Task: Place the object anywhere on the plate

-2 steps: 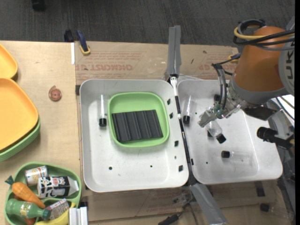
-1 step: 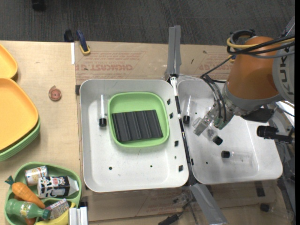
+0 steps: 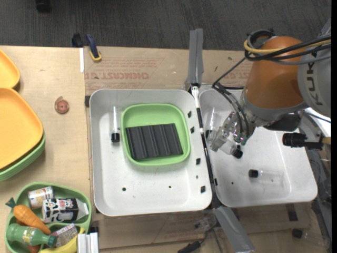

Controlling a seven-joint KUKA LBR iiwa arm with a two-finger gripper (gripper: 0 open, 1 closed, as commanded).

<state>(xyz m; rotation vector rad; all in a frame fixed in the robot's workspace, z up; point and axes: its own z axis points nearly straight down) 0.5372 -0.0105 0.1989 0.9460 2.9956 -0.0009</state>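
square green plate (image 3: 155, 113), ribbed dark slab (image 3: 154, 141)

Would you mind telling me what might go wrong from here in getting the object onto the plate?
1. The small clear tube lies loose on the right bin's floor while the tool sits beside the left wall, apart from it; a pick could miss.
2. The green plate already holds a dark ribbed block, leaving little bare rim.
3. Another tube beside the plate might get knocked.
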